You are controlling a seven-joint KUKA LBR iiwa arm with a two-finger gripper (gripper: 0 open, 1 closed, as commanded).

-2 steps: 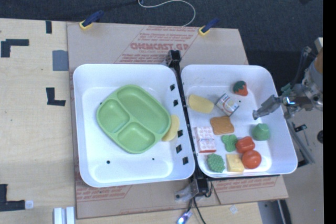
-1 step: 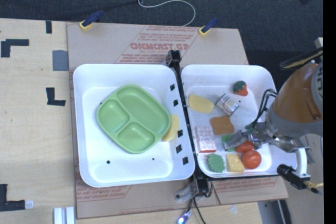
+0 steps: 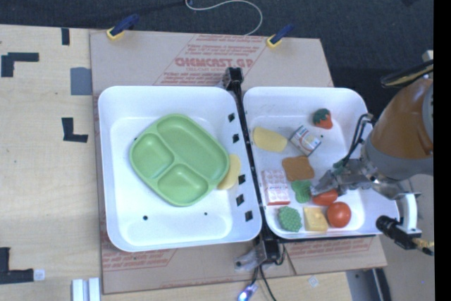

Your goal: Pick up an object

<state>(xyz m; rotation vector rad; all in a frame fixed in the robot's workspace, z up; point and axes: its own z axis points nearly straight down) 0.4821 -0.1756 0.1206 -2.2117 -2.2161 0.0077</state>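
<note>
Green divided tray (image 3: 180,159) sits alone in the left bin (image 3: 113,151); right bin (image 3: 352,99) has roughly ten toy foods crowded together. My pincer (image 3: 325,185) hovers by the tomato (image 3: 339,213), can't tell its state.

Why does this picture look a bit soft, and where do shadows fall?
Camera view: mildly blurred overall, so labels on the small packet are unreadable; lighting is even, with faint shadows under the green tray; the white bins look bright, slightly washed out.
</note>
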